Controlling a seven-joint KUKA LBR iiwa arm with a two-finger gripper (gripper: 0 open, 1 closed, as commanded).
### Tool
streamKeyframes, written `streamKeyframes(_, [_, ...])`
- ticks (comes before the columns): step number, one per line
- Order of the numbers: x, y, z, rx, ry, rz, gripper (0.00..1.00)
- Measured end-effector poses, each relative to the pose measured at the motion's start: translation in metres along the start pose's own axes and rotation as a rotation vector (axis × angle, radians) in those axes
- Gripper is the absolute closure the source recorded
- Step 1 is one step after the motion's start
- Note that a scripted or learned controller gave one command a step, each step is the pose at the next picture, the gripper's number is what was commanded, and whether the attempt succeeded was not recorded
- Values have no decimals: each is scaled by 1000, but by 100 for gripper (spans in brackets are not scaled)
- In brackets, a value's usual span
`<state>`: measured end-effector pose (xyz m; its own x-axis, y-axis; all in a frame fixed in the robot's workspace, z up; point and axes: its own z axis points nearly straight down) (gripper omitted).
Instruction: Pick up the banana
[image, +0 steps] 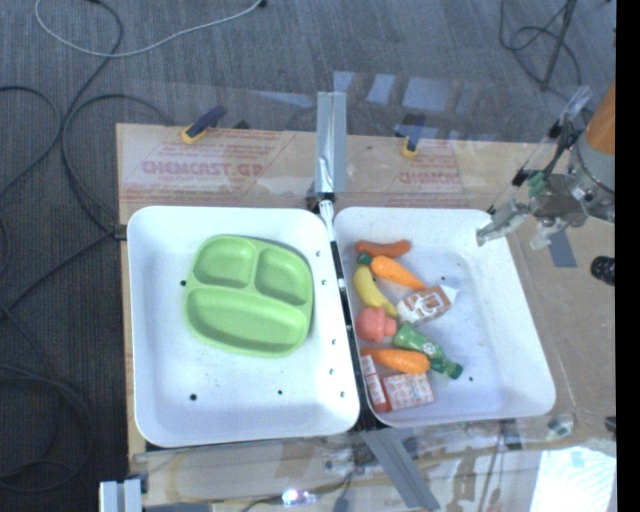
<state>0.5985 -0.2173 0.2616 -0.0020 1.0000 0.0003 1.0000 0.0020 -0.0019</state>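
The yellow banana (370, 288) lies in the right bin (500, 330), close to its left wall, between an orange carrot (397, 271) and a pink round toy fruit (376, 324). My gripper (515, 224) hangs over the bin's upper right corner, well to the right of the banana and clear of every object. Nothing lies between its fingers.
The right bin also bears an orange sausage-like piece (384, 247), a small carton (424, 303), a green bottle (427, 351), another orange piece (402, 361) and a red packet (396, 388). A green divided plate (249, 294) lies in the left bin (160, 380).
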Motion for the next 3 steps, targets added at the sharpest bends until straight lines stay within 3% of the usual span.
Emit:
streamKeyframes(1, [89, -35, 17, 3, 0, 360, 0])
streamKeyframes(2, [117, -101, 157, 5, 1, 456, 0])
streamKeyframes(3, [118, -13, 148, 2, -4, 546, 0])
